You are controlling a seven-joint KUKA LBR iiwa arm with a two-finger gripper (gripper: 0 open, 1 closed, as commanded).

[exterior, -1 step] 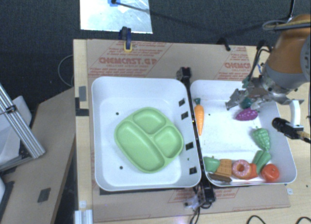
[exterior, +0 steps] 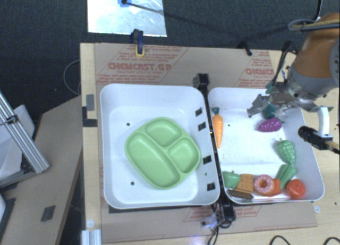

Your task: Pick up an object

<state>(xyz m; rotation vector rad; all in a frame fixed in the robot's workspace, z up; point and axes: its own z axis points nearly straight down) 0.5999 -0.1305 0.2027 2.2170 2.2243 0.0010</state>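
Observation:
My gripper (exterior: 267, 107) hangs over the back of the right bin (exterior: 239, 148), below the grey and orange arm that reaches in from the right. A small teal object (exterior: 270, 111) sits between its fingers, and the gripper is shut on it. Just below it a purple bunch of grapes (exterior: 269, 126) lies on the bin floor. An orange carrot (exterior: 217, 126) lies along the bin's left wall.
Along the right bin's front and right side lie a green leafy vegetable (exterior: 286, 151), a red tomato (exterior: 295, 187), a pink donut (exterior: 264, 184), a brown cracker (exterior: 245, 184) and a green piece (exterior: 231, 177). The left bin (exterior: 114, 132) holds a green divided plate (exterior: 162, 152).

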